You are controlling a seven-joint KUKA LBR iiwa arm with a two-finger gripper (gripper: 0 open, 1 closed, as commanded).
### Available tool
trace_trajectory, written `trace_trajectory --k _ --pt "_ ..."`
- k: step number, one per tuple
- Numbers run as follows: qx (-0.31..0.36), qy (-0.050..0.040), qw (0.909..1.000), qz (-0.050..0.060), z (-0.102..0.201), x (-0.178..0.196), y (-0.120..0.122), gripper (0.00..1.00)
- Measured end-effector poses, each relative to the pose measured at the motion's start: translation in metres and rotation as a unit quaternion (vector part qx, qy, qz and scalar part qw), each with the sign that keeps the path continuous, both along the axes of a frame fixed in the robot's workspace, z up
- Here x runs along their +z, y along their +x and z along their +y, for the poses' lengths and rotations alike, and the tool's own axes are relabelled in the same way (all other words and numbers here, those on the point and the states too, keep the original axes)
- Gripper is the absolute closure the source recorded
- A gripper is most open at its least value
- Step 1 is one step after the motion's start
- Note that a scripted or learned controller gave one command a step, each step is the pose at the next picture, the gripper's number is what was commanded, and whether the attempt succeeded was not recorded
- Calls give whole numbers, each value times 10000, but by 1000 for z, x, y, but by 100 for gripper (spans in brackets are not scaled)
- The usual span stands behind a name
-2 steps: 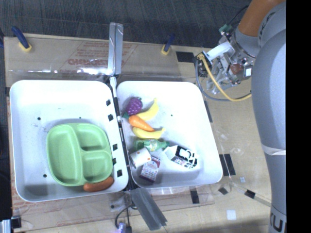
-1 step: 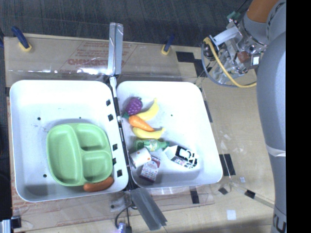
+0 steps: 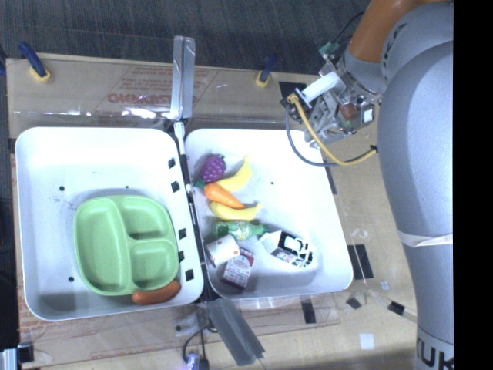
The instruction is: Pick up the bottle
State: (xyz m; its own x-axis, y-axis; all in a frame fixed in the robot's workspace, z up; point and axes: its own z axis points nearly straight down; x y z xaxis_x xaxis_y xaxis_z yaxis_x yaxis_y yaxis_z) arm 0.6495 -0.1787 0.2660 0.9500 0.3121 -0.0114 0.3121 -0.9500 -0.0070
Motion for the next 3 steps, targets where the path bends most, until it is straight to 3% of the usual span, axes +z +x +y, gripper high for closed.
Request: trace_trajectory --k 1,2,3 --pt "-131 -9 9999 -45 -30 15 -10 100" --pt "-396 -6 9992 -57 -31 89 0 100" --pt "-549 -12 9985 -32 -31 7 -59 100"
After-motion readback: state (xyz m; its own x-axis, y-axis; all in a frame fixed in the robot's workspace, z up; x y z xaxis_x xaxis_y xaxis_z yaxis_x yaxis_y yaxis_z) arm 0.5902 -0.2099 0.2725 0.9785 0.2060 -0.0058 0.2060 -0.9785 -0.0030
